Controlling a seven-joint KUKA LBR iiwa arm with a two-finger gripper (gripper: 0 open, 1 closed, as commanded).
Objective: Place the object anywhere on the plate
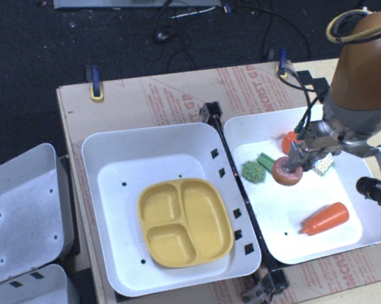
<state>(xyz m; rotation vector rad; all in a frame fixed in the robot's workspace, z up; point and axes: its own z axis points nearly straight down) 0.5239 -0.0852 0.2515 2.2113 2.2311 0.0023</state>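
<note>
Donut-shaped toy (287,173), reddish-brown ring with a dark centre, lies in the right bin (273,241) directly under the claw (299,160); the tips sit on or at it, but I can't tell how far the claw is open or whether it has any hold on the ring. Just left of the claw are a green block (266,161) and a broccoli piece (252,171), just right a white die (323,165), a red piece (288,142) up behind it, an orange carrot (325,218) below it toward the bin's near edge. The yellow plate (185,221), three compartments, is well to the claw's left in the left bin (112,194), both bins on the worktop (140,95).
</note>
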